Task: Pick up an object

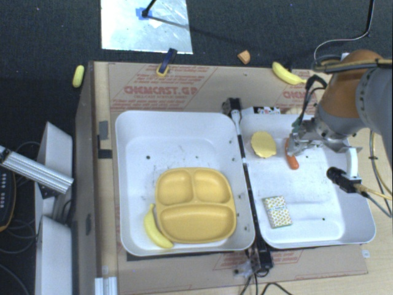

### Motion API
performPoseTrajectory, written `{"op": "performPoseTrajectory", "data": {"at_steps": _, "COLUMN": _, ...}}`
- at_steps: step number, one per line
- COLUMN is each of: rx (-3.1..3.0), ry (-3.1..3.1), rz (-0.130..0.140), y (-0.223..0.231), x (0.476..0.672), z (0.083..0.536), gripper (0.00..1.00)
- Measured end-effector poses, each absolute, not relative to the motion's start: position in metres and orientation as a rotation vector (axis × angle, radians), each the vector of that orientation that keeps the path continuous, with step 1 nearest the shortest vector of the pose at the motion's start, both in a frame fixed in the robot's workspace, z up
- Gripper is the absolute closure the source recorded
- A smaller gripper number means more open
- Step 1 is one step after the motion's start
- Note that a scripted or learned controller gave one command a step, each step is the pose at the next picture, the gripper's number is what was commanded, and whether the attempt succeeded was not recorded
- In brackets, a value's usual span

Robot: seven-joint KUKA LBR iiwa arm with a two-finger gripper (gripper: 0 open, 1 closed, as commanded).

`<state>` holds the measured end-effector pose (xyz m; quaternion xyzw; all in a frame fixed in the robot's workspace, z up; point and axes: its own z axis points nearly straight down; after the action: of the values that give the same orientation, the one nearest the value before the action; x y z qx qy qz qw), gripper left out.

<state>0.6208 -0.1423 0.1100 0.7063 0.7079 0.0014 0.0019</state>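
A banana (287, 73) lies at the bench's (184, 85) far edge, a small orange piece (244, 56) and a yellow piece (78, 75) on the floor beyond it.

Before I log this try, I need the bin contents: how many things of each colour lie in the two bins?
Yellow: 3, namely divided tray, banana, round piece
Orange: 1, small piece
Patterned: 1, small box
Total: 5
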Motion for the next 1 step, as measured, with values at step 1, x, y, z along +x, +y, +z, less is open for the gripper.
{"op": "performPoseTrajectory", "data": {"at_steps": 1, "rx": 2.213, "ry": 2.221, "rz": 0.006, "y": -0.1273, "x": 0.5980, "z": 0.2130, "gripper": 1.00}}
